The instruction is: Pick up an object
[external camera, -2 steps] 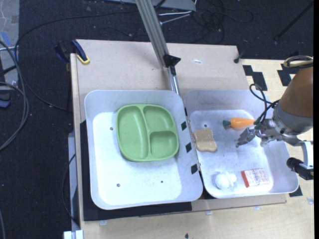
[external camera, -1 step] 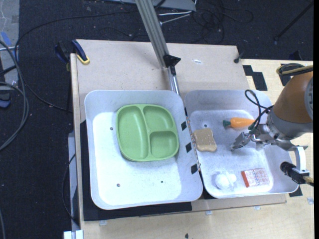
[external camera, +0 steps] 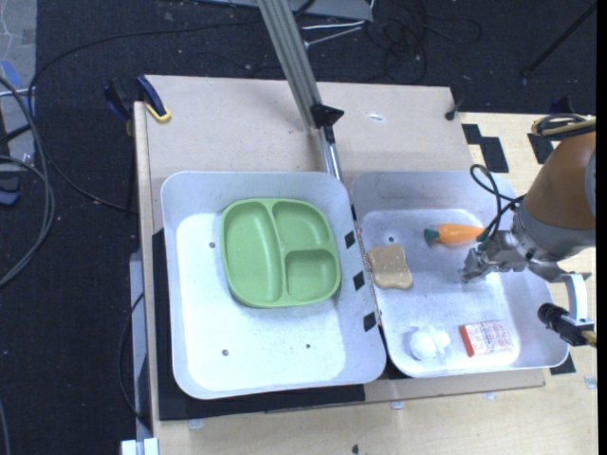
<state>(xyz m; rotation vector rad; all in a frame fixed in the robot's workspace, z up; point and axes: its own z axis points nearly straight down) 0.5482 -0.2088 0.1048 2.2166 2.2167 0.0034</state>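
Observation:
The right bin (external camera: 446,197) holds an orange carrot toy (external camera: 456,235) near its back right, a tan bread-like slab (external camera: 391,266) at its left, a white round object (external camera: 427,343) near the front and a red-and-white packet (external camera: 487,338) at the front right. My gripper (external camera: 471,270) reaches in from the right and hangs low over the bin floor, just in front of the carrot and apart from it. Nothing shows between its tips.
The left bin (external camera: 190,301) carries a green divided plate (external camera: 282,251). A slanted metal pole (external camera: 294,50) rises behind the bins. The arm's orange band (external camera: 569,173) and grey wrist cover the right bin's far right side.

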